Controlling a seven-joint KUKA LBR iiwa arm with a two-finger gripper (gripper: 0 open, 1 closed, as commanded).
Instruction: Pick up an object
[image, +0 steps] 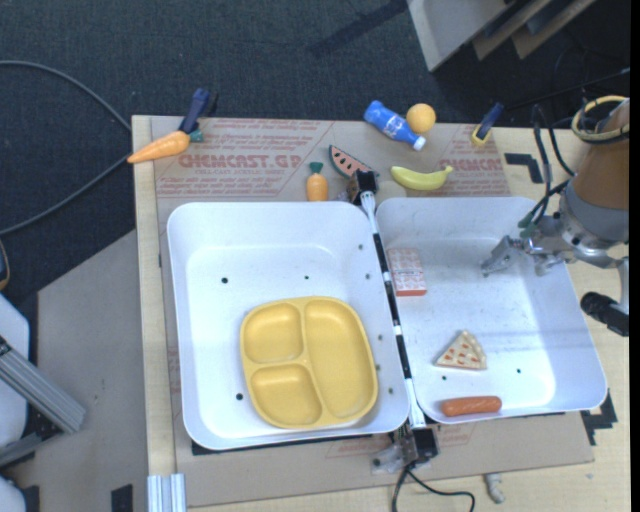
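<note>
In the right bin (560, 390) lie three objects: a pink-and-white patterned block (407, 272) by the left wall, a waffle-like triangular slice (462, 352) near the middle, and a red sausage (471, 406) against the front wall. My gripper (500, 257) hangs over the bin's upper right area, at the end of the grey arm (600, 190) with its orange band. It is apart from all three objects, to the right of the block and above the slice. Nothing shows in it.
The left bin (200, 250) holds a yellow divided plate (308, 360). On the board behind the bins lie a carrot (158, 148), a watermelon slice (345, 160), a banana (420, 178), a blue bottle (390, 123), an orange ball (421, 117) and blue clips (487, 122).
</note>
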